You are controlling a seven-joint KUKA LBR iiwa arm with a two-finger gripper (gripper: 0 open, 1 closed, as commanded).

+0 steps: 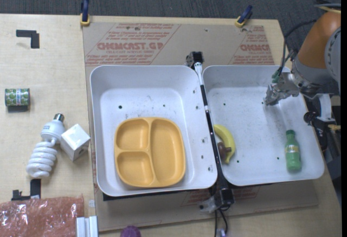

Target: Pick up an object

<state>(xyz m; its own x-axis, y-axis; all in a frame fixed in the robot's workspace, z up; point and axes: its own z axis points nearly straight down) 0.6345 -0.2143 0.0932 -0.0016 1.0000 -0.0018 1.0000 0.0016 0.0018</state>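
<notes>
A yellow banana (224, 141) lies against the left wall of the right bin (255, 173). A small green bottle (293, 151) lies near that bin's right wall. My gripper (272, 96) hangs over the upper right part of the right bin, above and left of the bottle, with nothing visibly held. A yellow divided plate (150, 151) rests in the left bin (103, 122).
Left of the bins on the bench lie a spiral light bulb (44, 147), a white cube (75, 141), a small green can (17, 97) and a pink mesh bag (38, 218). A divider bar (203, 101) runs between the bins.
</notes>
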